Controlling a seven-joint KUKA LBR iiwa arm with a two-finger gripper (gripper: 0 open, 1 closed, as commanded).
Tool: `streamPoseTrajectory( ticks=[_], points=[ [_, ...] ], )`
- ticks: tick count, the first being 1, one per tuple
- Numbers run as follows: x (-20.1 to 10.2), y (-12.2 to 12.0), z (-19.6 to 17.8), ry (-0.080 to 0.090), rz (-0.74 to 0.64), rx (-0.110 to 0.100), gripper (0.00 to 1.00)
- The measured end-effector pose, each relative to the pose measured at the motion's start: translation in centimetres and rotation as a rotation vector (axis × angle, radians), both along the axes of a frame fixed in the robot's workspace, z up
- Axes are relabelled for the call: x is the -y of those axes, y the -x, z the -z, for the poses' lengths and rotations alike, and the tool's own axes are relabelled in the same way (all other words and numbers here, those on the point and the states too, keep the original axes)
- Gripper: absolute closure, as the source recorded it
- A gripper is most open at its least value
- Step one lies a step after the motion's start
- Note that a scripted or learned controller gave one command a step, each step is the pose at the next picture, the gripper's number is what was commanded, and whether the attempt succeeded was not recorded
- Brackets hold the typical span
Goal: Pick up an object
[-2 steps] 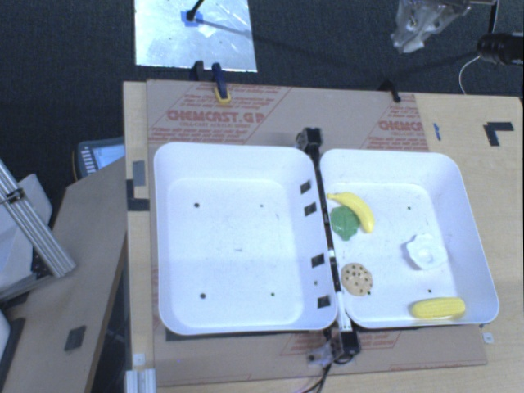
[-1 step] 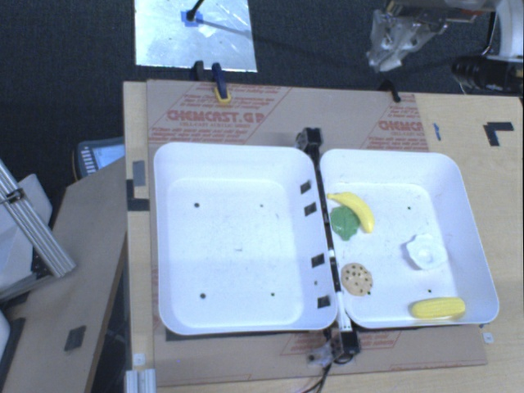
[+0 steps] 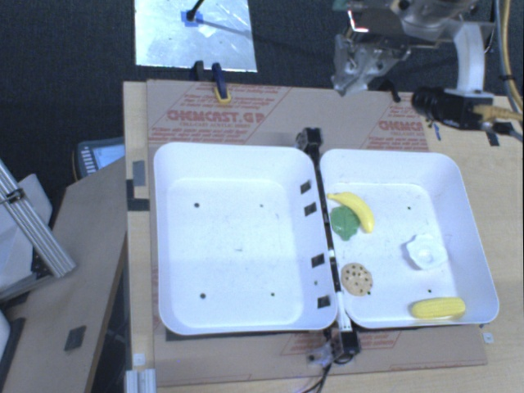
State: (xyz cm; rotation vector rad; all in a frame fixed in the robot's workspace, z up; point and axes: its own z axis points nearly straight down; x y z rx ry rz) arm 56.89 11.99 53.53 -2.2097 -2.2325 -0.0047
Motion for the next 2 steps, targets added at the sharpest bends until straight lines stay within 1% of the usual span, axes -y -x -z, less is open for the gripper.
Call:
streamPoseTrajectory(
  ticks=[1, 2],
  points=[
    [-5.0, 3.5, 0.0, 0.000, 0.000, -0.001, 1.00],
    [-6.9, 5.5, 18.0, 0.007, 0.004, -0.017, 1.00]
  ],
)
